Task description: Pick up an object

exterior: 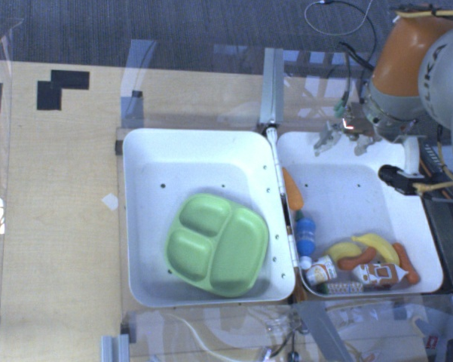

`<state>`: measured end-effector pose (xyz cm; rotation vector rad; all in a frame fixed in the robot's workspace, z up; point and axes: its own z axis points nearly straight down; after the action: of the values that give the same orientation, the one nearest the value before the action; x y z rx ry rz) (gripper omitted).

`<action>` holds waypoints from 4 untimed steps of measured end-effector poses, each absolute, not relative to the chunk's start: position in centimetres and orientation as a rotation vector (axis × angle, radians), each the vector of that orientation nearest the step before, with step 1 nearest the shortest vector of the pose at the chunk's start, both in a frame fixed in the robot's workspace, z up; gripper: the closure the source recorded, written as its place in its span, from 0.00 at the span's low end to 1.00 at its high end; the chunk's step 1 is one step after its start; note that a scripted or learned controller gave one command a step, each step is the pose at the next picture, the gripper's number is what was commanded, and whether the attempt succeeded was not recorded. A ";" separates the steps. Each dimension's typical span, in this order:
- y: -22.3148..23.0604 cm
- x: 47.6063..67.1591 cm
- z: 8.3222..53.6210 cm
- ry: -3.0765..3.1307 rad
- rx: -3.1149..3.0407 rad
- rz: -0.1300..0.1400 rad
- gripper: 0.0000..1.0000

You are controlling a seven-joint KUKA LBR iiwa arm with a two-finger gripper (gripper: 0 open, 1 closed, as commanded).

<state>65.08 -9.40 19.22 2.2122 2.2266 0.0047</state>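
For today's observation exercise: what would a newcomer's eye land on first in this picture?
Probably the green divided plate lying in the left bin. Next, the bright toy food heaped in the right bin's near corner, and the arm's orange band at upper right.

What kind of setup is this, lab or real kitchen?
Likely a robotics lab pick bench, not a kitchen: two white bins on a wooden bench, clear guard panels, loose cables on carpet, toy food and a green divided plate.

Grey arm with orange band point(422, 59) cut off at right edge. Below gripper point(345, 138), small carton w/ printed label point(373, 276): text too small to read.
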 end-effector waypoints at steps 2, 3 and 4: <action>-20.1 65.6 23.3 2.387 2.029 0.005 0.00; -19.1 65.6 19.5 2.258 2.177 0.005 0.00; -20.0 59.0 19.5 2.088 2.341 0.006 0.00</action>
<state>58.95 -20.00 19.53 2.3411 2.0876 0.0059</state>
